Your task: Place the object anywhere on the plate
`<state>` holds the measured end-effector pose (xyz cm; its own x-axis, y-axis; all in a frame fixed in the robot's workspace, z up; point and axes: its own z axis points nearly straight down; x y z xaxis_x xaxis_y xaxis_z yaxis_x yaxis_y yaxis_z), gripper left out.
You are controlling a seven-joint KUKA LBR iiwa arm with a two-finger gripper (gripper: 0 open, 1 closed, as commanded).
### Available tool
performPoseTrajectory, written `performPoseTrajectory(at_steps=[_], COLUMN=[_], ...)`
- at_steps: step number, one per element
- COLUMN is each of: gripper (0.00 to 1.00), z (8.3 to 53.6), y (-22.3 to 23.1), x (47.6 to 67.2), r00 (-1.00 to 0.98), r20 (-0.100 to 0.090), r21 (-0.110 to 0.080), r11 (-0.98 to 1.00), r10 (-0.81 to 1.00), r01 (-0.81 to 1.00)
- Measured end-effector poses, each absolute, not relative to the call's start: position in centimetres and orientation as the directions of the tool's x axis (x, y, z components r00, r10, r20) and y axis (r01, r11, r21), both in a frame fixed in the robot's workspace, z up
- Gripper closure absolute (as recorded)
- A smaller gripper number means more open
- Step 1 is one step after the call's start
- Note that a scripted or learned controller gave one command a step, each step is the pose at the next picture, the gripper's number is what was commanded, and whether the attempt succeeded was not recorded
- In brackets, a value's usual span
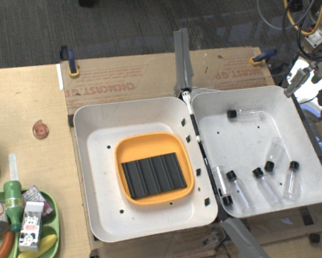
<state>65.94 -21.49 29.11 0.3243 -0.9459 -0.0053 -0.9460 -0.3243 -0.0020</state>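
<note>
On the bench: two white bins are set side by side, and the orange plate [154, 168] serves as the landmark below.
Plate: it is seated in the left bin [97, 173] and bears a dark ribbed insert [154, 175] across its middle.
Task objects: several clear vials with black caps [263, 180] lie scattered in the right bin [301, 138], all to the right of the plate and well apart from it. One vial [244, 112] lies alone, up and to the right of the plate.
Tool state: it cannot be told whether the gripper is open or closed; nothing is seen to be held.
Progress: judged not begun; no vial rests on the plate.
Risk, slip: the vials are round and smooth, so a grasp may be lost.
Risk, crowding: the lower vials lie close together, so a neighbour may be struck or dragged.
Risk, transparency: clear bodies on white may be misjudged.
Risk, release: a vial set on the ribbed insert may roll off the plate.
</note>
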Motion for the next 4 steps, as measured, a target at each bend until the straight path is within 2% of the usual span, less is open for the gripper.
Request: performPoseTrajectory(at_steps=[1, 2, 3, 4], gripper=[0.0, 0.0, 0.0, 0.0], z=[31.4, 32.8, 30.5, 28.5], y=[-20.9, -20.8, -21.3, -21.9], x=[66.0, 66.0, 66.0, 66.0], r00=[0.566, 0.676, 0.941, 0.956], r20=[-0.003, -0.002, 0.0, 0.001], r21=[-0.005, -0.004, -0.005, -0.005], r11=[-0.566, -0.676, -0.941, -0.956], r10=[-0.825, -0.737, -0.338, -0.293], r01=[-0.825, -0.737, -0.338, -0.293])
